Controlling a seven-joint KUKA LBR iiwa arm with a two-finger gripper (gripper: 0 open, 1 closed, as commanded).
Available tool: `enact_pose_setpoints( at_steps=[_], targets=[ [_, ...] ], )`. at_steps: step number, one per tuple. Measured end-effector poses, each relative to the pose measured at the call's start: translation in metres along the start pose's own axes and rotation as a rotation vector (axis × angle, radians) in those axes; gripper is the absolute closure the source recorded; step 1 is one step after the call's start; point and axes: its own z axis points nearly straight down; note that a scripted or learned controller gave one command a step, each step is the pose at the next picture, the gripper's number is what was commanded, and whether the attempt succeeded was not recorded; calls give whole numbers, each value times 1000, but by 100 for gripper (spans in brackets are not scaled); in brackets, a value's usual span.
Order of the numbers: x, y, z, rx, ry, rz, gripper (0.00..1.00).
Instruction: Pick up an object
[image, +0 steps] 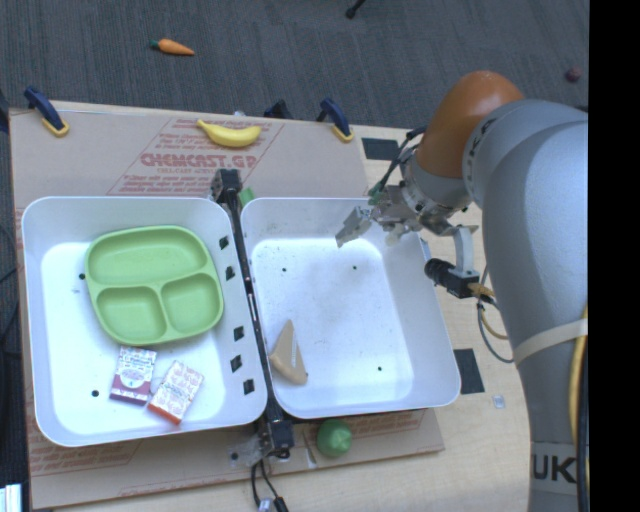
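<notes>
A grey robot arm with an orange band reaches in from the right; its gripper (352, 226) hangs over the far rim of the right bin (425, 330), near that bin's back edge; I cannot tell whether the fingers are released or clenched, and nothing is seen between them.

The only thing lying in the right bin is a tan wedge (288, 354), near the bin's front left, close to the black divider (245, 300) between the bins and well apart from the gripper; this looks the likeliest thing to pick.

Judged risks: the wedge is slanted and tapered, so the fingers could slide off its faces; it lies close to the bin wall, so a descent could strike the rim or divider; a closing off-centre may simply push it along the smooth floor.

The left bin (40, 330) holds a green divided plate (153, 281) and, in front of it, two small packets (157, 382) lying side by side; their print is too small to read.

The cardboard sheet (150, 150) on the surface behind the bins bears red lettering that looks like "CHEMCAST GP"; a banana (229, 131) lies over it; a green ball (335, 437) sits before the right bin; white letters "UK" show on the arm's base (555, 468); an orange carrot (173, 46) lies on the floor.
</notes>
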Motion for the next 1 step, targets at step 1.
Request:
enact_pose_setpoints(
  at_steps=[1],
  targets=[
    [0,0,0,0,0,0,0]
  ],
)
